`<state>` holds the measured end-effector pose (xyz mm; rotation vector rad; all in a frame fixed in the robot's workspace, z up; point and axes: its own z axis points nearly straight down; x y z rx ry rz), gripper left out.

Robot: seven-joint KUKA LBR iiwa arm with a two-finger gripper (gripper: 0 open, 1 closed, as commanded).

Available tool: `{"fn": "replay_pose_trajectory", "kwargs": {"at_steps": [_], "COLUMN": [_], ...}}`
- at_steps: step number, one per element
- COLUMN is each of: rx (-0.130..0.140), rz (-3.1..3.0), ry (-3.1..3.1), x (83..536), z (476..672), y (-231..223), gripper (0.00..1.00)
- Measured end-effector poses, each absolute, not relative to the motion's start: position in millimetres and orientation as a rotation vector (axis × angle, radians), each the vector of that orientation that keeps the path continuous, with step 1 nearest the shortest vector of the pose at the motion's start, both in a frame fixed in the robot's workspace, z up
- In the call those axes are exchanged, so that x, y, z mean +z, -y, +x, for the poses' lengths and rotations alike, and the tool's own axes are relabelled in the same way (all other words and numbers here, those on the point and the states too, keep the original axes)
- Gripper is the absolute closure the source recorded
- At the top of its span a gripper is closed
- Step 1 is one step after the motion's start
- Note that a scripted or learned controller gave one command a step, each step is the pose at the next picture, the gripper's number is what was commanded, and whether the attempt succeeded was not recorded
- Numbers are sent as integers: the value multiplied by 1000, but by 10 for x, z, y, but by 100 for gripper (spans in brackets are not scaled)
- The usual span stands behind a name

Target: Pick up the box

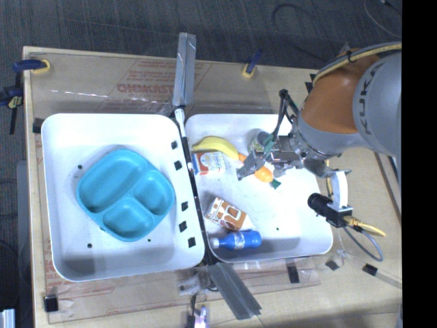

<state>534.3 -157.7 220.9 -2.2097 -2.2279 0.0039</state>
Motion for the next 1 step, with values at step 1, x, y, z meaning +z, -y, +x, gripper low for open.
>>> {"fn": "replay_pose_trajectory", "kwargs": {"at_steps": [1], "rx": [6], "rz": [-2278], "ry": [2160], "x": [1076], "z": [5635], "y": [1124], "gripper": [0]}}
